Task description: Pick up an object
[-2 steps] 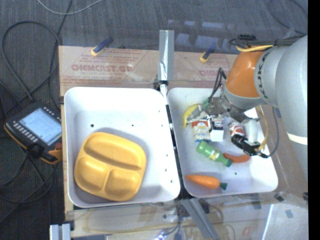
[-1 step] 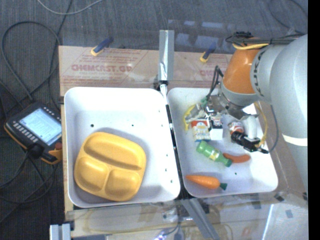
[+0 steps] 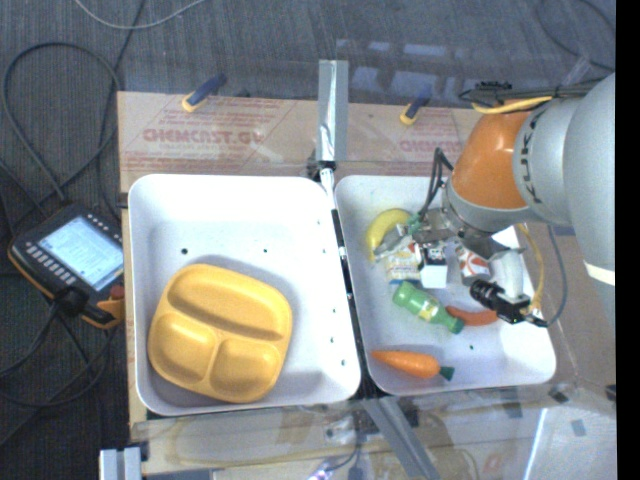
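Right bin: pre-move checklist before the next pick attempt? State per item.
1. Gripper over the right bin, above the pile: ok.
2. Finger state: cannot tell, wrist blocks them.
3. Object held: cannot tell, nothing visible between the fingers.
4. Easy targets apart from the pile: ok, carrot lies alone near the front wall; green bottle lies beside the pile.
5. Clutter under the gripper: not ok, banana and small packets crowd together.
6. Left bin contents out of the way: ok, yellow tray sits apart there.
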{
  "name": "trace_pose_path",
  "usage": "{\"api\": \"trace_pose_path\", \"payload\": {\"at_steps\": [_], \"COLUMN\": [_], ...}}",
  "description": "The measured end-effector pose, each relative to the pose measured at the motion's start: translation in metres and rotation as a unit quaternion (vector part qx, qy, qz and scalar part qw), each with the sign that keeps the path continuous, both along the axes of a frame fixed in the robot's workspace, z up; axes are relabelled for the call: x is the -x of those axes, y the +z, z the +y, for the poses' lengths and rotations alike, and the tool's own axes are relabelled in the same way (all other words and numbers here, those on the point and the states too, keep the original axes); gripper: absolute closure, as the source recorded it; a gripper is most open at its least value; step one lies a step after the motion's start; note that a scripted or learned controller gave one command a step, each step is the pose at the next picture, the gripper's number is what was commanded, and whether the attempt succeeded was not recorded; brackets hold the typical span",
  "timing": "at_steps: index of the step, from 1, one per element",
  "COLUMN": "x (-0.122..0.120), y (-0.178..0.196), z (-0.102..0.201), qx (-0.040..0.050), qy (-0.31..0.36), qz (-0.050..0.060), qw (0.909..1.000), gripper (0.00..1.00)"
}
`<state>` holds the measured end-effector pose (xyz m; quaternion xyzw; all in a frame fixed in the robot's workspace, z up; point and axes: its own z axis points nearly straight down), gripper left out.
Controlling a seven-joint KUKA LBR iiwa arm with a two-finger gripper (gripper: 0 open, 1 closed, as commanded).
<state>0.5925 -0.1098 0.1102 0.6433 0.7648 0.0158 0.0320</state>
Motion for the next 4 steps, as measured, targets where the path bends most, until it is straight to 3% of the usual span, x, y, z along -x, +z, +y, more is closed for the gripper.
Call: {"api": "trace_pose_path", "payload": {"at_steps": [1,2,4], "x": [-0.065,-0.011,-0.028], "y": [-0.001,0.000,-0.001], "z": [-0.001,-0.008,-0.006], "qx": [-0.0010,0.0013,0.0111], "qy": [0.011,0.048,0.146], "qz": [0.013,0.004,0.014], "qw": [0.9999,0.9988,0.9892], "gripper": [0.00,0.00,0.00]}}
